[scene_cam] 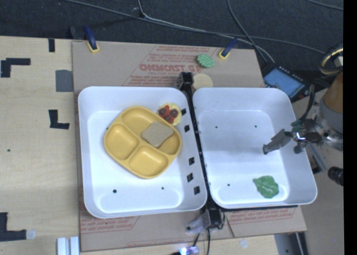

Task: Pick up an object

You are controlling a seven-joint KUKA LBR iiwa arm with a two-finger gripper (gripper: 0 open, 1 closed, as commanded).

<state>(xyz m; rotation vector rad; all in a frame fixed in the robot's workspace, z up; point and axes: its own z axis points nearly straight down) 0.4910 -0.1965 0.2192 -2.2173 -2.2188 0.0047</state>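
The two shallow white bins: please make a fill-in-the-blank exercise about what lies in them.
1. The yellow divided plastic plate lies in the ____ bin of the camera view.
2. The tan flat slice rests on the ____.
3. The crumpled green leaf-like piece lies in the ____ bin.

Missing words: left; plate; right

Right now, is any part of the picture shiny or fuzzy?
In the camera view, the gripper looks blurry; the bins are bright white with soft grey shadows along their walls; the yellow tray and green lump look fairly sharp; no strong glare.
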